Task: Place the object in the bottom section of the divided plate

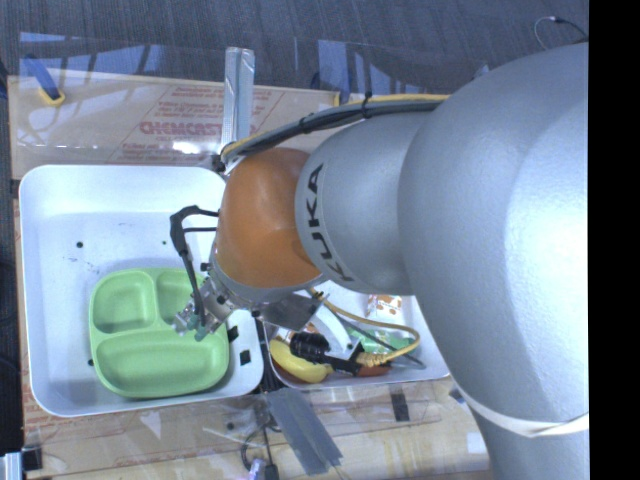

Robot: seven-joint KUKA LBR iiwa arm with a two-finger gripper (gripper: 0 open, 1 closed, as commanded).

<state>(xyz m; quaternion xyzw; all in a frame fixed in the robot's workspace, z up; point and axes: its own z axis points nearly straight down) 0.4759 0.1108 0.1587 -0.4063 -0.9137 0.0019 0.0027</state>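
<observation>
Two shallow white bins sit side by side on the desk point(120, 438): the left bin point(60, 208) carries one green divided plate point(150, 368), and the right bin point(425, 363) is largely covered by the arm. One plate, three sections — two small ones at the top and one wide one at the bottom, all showing bare green. One grey arm point(480, 228) with its orange band point(260, 218) reaches in from the right, and the gripper point(200, 320) hangs over the plate's right edge, at the line between the upper right section and the bottom one. Whether the fingers are parted or closed cannot be told, nor whether they carry anything. One yellow banana-like item point(295, 366) lies in the right bin among a few smaller things — too tangled with cables to count.
</observation>
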